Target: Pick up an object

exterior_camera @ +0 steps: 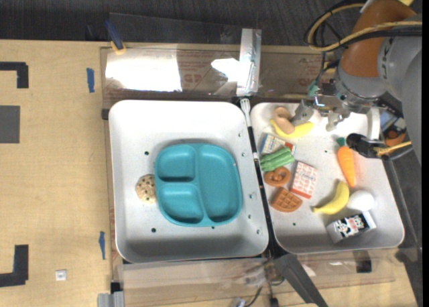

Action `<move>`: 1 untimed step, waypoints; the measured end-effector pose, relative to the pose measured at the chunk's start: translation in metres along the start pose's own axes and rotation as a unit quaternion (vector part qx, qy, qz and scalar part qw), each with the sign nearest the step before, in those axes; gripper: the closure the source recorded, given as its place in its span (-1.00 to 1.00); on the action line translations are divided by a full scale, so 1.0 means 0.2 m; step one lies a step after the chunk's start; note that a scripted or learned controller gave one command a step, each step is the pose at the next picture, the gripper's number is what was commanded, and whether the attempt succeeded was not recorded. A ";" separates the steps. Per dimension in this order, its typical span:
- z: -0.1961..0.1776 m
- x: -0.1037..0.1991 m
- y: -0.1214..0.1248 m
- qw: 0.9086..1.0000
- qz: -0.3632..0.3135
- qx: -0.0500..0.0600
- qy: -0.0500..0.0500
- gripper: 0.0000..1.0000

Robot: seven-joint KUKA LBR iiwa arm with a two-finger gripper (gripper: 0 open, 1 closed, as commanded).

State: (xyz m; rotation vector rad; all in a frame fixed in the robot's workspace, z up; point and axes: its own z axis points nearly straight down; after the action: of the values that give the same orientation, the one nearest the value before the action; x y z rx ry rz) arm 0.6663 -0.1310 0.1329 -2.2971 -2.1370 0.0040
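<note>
The gripper [320, 112] is seen hanging over the far end of the right bin [389, 232], its two fingers spread apart with nothing between them. Just beside its left finger, a small yellow banana [293, 131] is laid against a tan piece [284, 123]. Nearer the camera from the gripper, a carrot [346, 164], a green pod [277, 159], a pretzel [275, 177], a waffle [286, 200], a red-and-white carton [303, 179], a larger banana [334, 200] and a milk carton [350, 226] are scattered. Well to the gripper's left, in the other bin [127, 131], a blue divided plate [199, 183] is set, with a cookie [146, 188] just beside it.
</note>
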 end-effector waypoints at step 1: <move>0.14 -0.09 0.05 0.999 -0.036 -0.013 0.001 -1.00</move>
State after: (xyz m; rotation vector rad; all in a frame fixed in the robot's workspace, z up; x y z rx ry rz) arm 0.6753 -0.1499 0.1055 -2.2315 -2.2306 -0.0253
